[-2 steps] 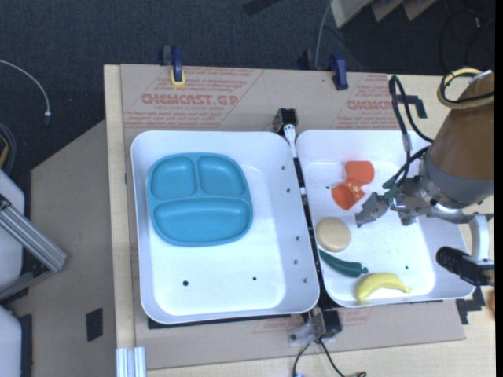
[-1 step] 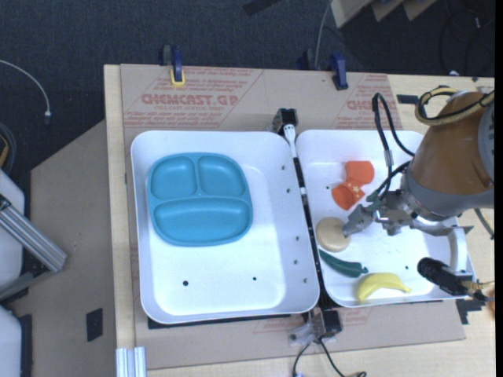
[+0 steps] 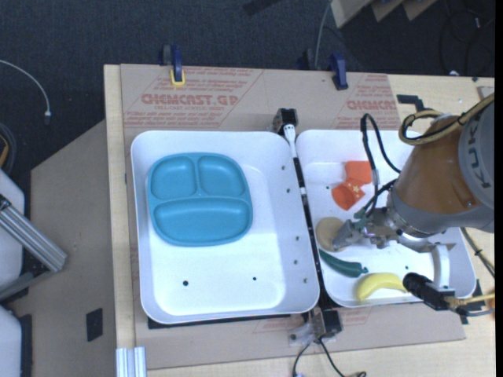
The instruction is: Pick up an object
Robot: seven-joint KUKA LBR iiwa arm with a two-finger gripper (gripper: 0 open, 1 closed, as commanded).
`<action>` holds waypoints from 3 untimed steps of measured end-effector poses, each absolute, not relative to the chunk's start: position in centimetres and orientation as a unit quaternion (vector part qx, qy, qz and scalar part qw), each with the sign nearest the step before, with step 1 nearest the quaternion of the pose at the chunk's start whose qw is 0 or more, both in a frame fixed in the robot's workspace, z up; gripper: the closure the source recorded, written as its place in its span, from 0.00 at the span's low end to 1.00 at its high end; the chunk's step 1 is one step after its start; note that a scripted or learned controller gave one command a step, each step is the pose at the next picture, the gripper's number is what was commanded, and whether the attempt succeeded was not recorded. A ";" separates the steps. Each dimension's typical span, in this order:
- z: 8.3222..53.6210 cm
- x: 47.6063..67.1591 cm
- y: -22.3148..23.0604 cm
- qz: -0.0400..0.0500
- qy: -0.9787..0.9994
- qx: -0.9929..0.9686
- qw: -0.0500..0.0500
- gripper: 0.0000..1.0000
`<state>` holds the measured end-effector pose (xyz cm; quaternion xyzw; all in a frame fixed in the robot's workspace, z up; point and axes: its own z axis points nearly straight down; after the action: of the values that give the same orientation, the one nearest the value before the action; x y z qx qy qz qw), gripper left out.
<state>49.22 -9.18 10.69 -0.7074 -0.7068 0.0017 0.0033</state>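
1. Nearest you is the banana [image 3: 380, 286], lying flat along the front wall of the right bin [image 3: 318, 144]. It looks dropped loose for grabbing, not arranged.
2. Just behind it is a green tool [image 3: 343, 264], lying slantwise, one end near the banana's tip (whether they touch, can't tell).
3. The claw [image 3: 348, 235] is low in the right bin, at the edge of the tan disc [image 3: 325, 228]. That disc is likely your pick target, since nothing else is as close.
4. Claw state: you cannot tell how far open it is, and nothing is visibly in its hold. Call it empty-handed for now (a judgement).
5. The orange blocks [image 3: 357, 171] sit at the back of the right bin, touching each other and clear of the claw.
6. The left bin [image 3: 236, 277] holds the blue plate [image 3: 200, 199], flat, toward the back-left corner. It's well apart from the action, probably spare clutter.
7. Counts: two bins, one banana, one green tool, one tan disc, two orange blocks (looks like two), one blue plate with three sections, one claw.
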 end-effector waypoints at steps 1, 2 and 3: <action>8.7 49.4 -9.0 -0.002 -0.707 -0.707 0.002 0.00; 9.9 49.6 -9.0 -0.004 -0.707 -0.707 -0.002 1.00; 14.6 49.1 -9.8 -0.001 -0.707 -0.707 -0.002 1.00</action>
<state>49.13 -9.84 14.63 -0.7072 -0.7070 -0.0005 -0.0017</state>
